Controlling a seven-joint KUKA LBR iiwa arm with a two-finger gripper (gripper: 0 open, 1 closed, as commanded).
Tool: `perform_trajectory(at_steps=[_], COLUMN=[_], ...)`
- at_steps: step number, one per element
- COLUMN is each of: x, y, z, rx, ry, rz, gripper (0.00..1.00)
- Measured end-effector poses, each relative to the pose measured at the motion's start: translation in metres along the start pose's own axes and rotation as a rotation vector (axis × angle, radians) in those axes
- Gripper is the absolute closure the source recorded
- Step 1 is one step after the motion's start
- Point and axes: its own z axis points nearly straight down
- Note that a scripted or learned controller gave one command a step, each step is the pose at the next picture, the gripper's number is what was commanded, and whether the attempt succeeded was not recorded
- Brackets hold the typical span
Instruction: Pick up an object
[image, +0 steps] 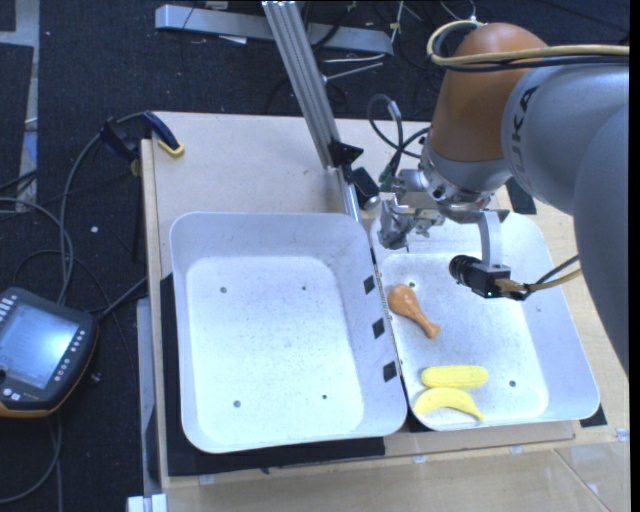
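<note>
- Two shallow white bins are seen side by side on the counter (250, 165), which fills the middle of the frame.
- The left bin (190, 240) is occupied by nothing but a few small dark specks on its floor.
- Three things are held in the right bin (565, 340): a toy chicken drumstick (412, 307) near the bin's left side, at mid-height of the frame, and lower down a yellow corn cob (455, 376) with a yellow banana (447, 402) just beside it, close to the bin's lower edge.
- The drumstick is kept well apart from the two yellow pieces.
- The tool (393, 232) is placed at the upper left corner of the right bin, above the drumstick in the frame and not touching it.
- Whether the tool is released or clenched cannot be told; nothing is seen in its grasp.
- The grey arm with its orange band (485, 75) is found at the upper right.
- A handheld control pendant (40, 345) lies on the floor at the left edge.
</note>
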Motion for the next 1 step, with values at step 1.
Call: perform_trajectory(at_steps=[1], x=[0.0446], y=[-0.0172], z=[-0.0049], rx=[-0.001], ry=[0.0], rz=[0.0], gripper=[1.0])
